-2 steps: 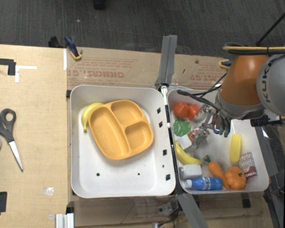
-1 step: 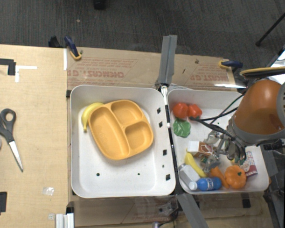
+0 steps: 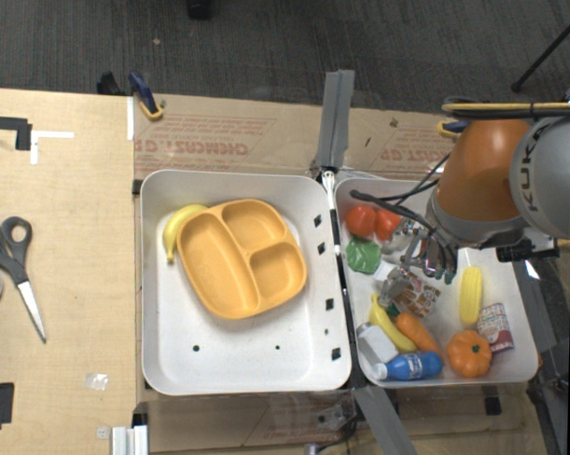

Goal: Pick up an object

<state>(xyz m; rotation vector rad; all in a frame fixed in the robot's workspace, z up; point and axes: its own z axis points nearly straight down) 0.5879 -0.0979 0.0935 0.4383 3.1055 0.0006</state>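
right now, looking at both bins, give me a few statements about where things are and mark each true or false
1. The yellow divided plate lies in the left bin. True.
2. A banana lies against the plate's left edge. True.
3. The scissors lie in the right bin. False: they lie on the bench, left of both bins.
4. The end effector is over the left bin. False: it is over the right bin, above a small packet.
5. The small pumpkin sits near the right bin's front edge. True.
6. The blue bottle lies on the plate. False: it lies in the right bin, beside the pumpkin.
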